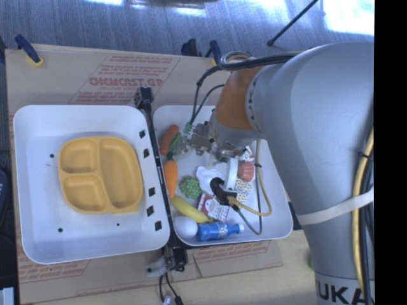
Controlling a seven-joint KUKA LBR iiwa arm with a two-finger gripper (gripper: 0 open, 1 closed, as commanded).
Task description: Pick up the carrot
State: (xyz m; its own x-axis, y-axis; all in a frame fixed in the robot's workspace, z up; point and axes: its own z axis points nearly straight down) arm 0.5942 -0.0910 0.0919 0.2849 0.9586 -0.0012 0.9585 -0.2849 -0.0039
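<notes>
Camera view: fixed above the bench, looking down at a slant on two white bins side by side
Left bin (32, 170): fills the left half of the frame and carries a yellow divided plate (100, 173) with three compartments
Right bin (280, 215): centre of the frame, crowded with small items, partly covered by the arm
Arm (305, 107): grey, with an orange band (232, 103), it comes in from the right of the frame and bends down over the upper part of the right bin
Gripper (194, 140): low over the upper left part of the right bin, near the orange item at the top
Fingers: cannot tell whether they are open or closed, as the wrist hides them
Carrot (171, 176): lies lengthwise along the left wall of the right bin, about the middle of the frame, just below and left of the gripper and apart from it
Orange item (169, 139): in the upper left corner of the right bin, just above the carrot
Green ball (190, 187): just right of the carrot
Banana (189, 210): slanted below the carrot
White egg (186, 227): in the lower left corner of the right bin
Blue bottle (217, 231): lying on its side along the bottom wall, just right of the egg
Cardboard sheet (114, 75): spread under both bins
</notes>
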